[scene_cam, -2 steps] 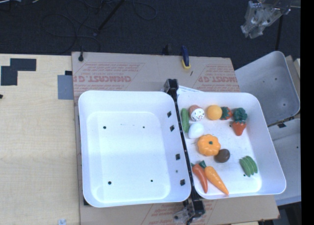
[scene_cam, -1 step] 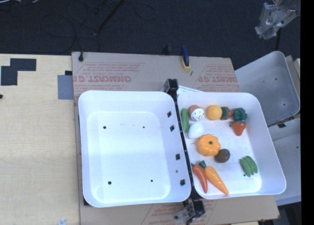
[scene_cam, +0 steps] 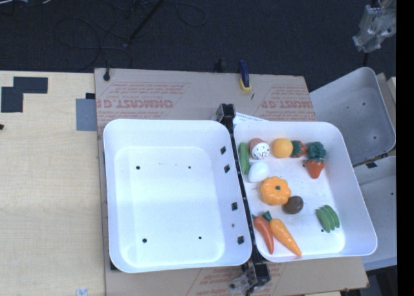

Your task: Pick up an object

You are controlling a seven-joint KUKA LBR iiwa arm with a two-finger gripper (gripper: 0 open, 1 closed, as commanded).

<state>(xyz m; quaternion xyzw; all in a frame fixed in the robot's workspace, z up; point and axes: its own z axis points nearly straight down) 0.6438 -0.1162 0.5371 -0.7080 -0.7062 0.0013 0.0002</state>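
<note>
The right bin (scene_cam: 349, 178) holds several toy foods. An orange pumpkin (scene_cam: 275, 190) lies near its middle, with a brown ball (scene_cam: 293, 205) just right of it. Two carrots (scene_cam: 279, 234) lie at the front left. A green pod (scene_cam: 328, 218) sits alone at the front right. Along the back are a green cucumber (scene_cam: 244, 158), a white speckled ball (scene_cam: 260, 150), a white egg (scene_cam: 258, 172), an orange (scene_cam: 282, 148) and a red piece with green leaves (scene_cam: 315, 164). My gripper (scene_cam: 373, 28) hangs far above and behind the right bin, at the top right, apart from everything.
The left bin (scene_cam: 116, 191) sits beside the right one, joined by a black clamp strip (scene_cam: 234, 185). Both rest on a cardboard sheet (scene_cam: 168, 97). A grey metal plate (scene_cam: 352, 110) lies behind the right bin. A blue clip (scene_cam: 244, 75) stands at the cardboard's back edge.
</note>
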